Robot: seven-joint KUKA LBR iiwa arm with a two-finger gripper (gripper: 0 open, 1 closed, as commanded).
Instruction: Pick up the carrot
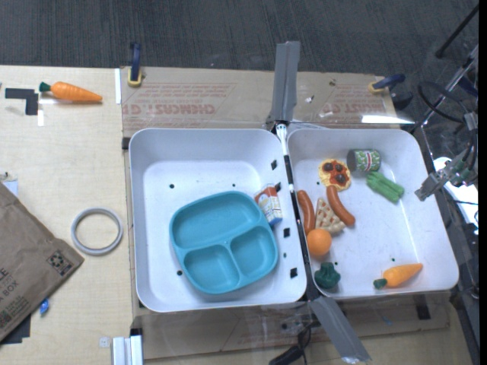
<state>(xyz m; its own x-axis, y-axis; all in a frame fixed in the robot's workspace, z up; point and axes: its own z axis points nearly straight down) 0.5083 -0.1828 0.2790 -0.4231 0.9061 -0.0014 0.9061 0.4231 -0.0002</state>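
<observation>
Orange bench carrot (72, 92) is seen far left on the wood, outside the bins. Blue tray (223, 242) sits in left bin (190, 147). Bin carrot (399, 274) lies in right bin (358, 137), front-right corner, well apart from the sausages (323, 207). Gripper (432, 185) is seen over right bin's right rim, nothing held; open/closed can't be told.

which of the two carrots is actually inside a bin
The carrot at the front right corner of the right bin. The other carrot lies out on the bench, far left.
</observation>
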